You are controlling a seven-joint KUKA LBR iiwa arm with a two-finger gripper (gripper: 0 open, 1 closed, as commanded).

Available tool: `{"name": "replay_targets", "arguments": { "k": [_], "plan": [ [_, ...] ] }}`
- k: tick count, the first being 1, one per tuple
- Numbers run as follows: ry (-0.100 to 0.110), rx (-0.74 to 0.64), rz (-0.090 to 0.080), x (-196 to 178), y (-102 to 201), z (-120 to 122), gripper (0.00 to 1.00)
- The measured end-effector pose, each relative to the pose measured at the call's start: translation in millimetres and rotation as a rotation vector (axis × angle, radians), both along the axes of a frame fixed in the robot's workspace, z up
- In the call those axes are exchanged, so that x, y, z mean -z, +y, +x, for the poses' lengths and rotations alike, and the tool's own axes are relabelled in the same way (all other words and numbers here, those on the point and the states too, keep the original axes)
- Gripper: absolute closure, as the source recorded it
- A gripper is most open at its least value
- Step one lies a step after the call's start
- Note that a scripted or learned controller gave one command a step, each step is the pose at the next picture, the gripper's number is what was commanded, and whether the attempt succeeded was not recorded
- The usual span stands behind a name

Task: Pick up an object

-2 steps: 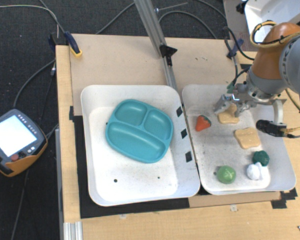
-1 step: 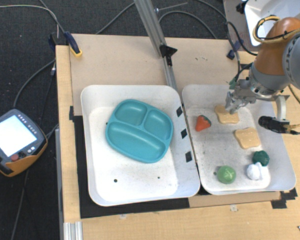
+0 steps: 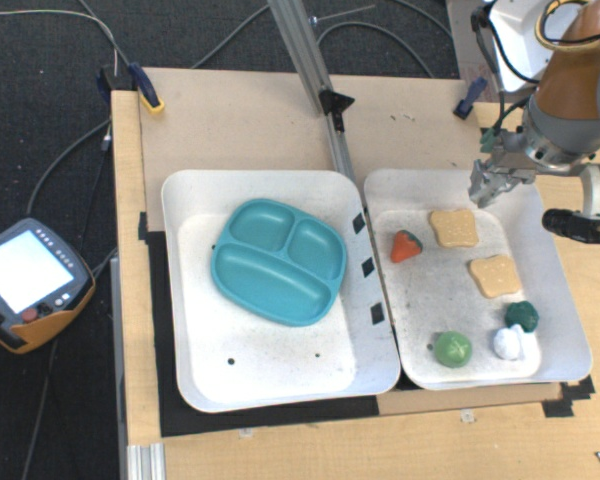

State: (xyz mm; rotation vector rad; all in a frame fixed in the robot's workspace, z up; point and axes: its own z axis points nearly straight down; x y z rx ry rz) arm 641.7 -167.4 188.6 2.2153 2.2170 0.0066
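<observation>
Blank tan toast slice (image 3: 453, 228) lies just below gripper (image 3: 486, 190).

Camera: single fixed overhead view.
Looks down at a slant on left bin (image 3: 195, 368) and right bin (image 3: 560, 298); bench (image 3: 240, 118) beyond.

- This is a robotics lab, a test cell rather than any home or kitchen.
- A plywood bench (image 3: 240, 118) sits on dark carpet (image 3: 40, 118), blue clamps (image 3: 145, 93) gripping its far edge.
- Loose cables (image 3: 70, 28) trail over the floor at far left.
- A handheld control pendant (image 3: 25, 283) with a lit screen lies on the left.
- An aluminium mast (image 3: 300, 38) rises from the far side of the bench.
- Black tape (image 3: 280, 413) holds the bins down.
</observation>
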Motion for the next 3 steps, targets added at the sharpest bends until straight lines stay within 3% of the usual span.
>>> {"name": "replay_targets", "arguments": {
  "k": [1, 3],
  "plan": [
    [0.002, 0.0, 0.001, -31, 0, 1, 1.0],
    [0.011, -0.004, 0.005, -22, 96, -23, 1.0]
  ]
}}
